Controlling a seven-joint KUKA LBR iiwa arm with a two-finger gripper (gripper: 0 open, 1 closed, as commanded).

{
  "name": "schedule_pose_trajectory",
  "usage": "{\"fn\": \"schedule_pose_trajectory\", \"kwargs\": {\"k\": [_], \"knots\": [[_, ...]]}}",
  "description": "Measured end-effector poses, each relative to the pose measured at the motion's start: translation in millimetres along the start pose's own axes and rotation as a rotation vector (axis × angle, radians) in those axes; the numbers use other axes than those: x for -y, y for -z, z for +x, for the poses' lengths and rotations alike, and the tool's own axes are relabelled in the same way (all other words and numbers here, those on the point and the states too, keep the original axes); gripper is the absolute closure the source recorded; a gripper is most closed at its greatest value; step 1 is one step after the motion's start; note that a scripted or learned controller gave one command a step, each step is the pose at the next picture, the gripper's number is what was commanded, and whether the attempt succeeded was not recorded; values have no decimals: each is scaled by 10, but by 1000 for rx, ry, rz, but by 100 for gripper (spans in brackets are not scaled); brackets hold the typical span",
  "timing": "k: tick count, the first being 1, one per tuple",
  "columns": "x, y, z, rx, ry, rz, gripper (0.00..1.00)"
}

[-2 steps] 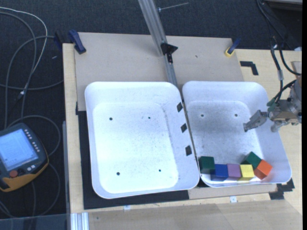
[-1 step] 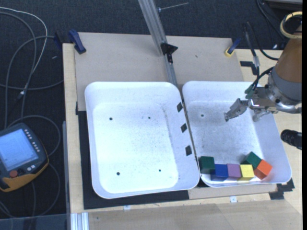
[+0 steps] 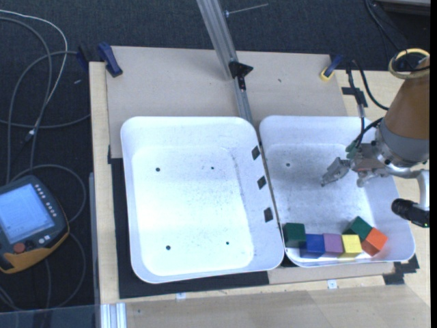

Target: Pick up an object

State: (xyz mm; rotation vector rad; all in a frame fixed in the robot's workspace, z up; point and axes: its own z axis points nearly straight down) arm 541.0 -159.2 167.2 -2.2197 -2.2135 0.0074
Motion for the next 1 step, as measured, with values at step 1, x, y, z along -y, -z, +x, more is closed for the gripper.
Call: {"fn": "schedule_pose_trajectory", "kwargs": {"k": [1], "knots": [[166, 756, 295, 2, 7, -16, 0]]}}
